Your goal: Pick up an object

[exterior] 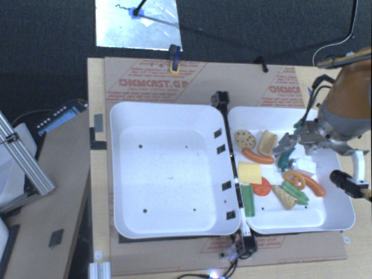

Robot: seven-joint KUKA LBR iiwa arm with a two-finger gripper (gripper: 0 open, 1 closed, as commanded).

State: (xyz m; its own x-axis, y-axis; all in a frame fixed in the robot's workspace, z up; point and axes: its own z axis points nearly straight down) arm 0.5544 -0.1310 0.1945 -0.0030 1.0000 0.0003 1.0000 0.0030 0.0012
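Far left: left bin point(114, 173), smooth white plastic, shallow, with rounded corners, resting on a printed brown cardboard sheet point(151, 77). Down the seam between the 2 bins: a row of small black clips point(221, 133).

Right of the seam: right bin point(343, 217), same glossy white shell, holding a cluster of toy foods.
- Nearest the seam, a round tan cookie point(244, 138) flecked with dark chips.
- Below it, a flat square yellow cheese slice point(250, 172).
- Lower still, a straight green bar point(248, 199), long axis running from the far edge to the near edge, parallel to the seam.
- Just right of the cookie, a rounded beige bread roll point(267, 142), standing near-upright in the view.
- Under the roll, a smooth orange-red sausage point(257, 156), long axis slanting from upper left down to lower right, right end pointing toward the gripper.
- A flat red disc point(263, 187), tucked against the cheese slice's lower right corner.
- Further right, a tan wedge point(284, 197), a green pickle point(297, 194), a looped orange pretzel point(294, 179) and a 2nd sausage point(314, 185), tilted the same way as the 1st.

Above the pretzel: gripper point(285, 153), dark metal, low over the right bin beside a small teal piece point(283, 161). Cannot tell whether open or closed, or gripping anything. At the right edge: arm point(351, 92), grey with an orange band.
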